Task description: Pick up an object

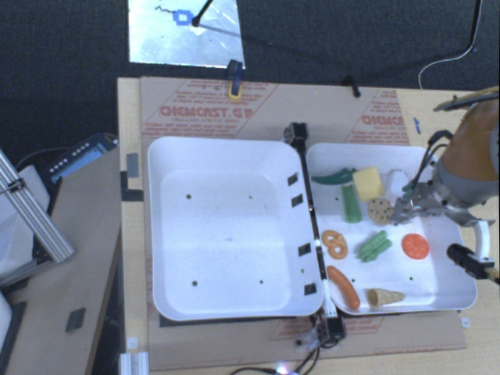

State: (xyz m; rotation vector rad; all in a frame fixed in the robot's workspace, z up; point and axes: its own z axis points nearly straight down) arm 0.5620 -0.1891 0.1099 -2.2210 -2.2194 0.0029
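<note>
Tan cone (385, 296), orange sausage (344, 287), round brown cookie (380, 209)

A robotics lab: white bins (226, 151) on cardboard-topped bench (312, 100) (clamped).

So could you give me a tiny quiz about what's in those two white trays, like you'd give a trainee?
1. True or false: the toy foods lie in the right bin.
2. Which item lies nearest the end effector? A) sausage B) round brown cookie C) cone
3. Fill in: the pretzel lies between the green stick and the ____.

Key: 1 true; 2 B; 3 sausage.
</note>
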